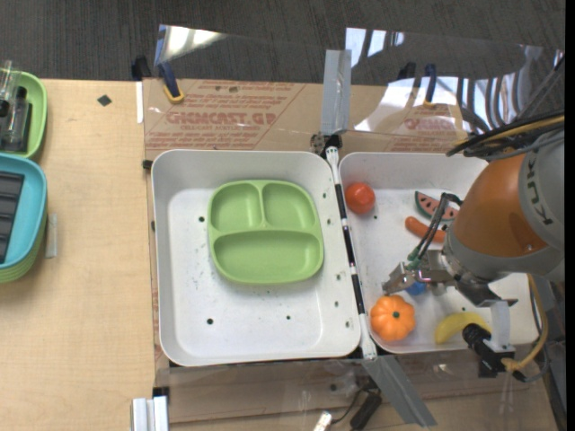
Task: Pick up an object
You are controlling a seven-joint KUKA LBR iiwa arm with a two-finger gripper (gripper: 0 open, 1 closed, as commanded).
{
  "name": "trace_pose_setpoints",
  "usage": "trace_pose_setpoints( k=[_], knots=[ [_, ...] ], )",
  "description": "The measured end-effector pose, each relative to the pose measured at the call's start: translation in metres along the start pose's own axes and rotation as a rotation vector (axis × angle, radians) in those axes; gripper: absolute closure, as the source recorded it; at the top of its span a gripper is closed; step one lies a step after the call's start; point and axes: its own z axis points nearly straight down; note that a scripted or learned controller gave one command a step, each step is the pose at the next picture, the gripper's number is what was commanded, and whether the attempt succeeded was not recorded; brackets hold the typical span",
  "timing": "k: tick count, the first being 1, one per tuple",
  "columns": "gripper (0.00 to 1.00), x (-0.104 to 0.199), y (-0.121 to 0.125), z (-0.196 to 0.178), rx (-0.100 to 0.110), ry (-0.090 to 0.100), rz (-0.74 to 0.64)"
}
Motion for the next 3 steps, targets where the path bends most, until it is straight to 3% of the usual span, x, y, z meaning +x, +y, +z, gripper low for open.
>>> trace_pose_setpoints(
  k=[1, 2, 3],
  knots=[
    [0.00, -0.003, 0.007, -0.001, -0.004, -0.001, -0.390],
    [0.00, -0.010, 0.034, -0.002, -0.005, -0.003, -0.828],
    [0.00, -0.003, 0.013, -0.013, -0.054, -0.044, -1.044]
  ],
)
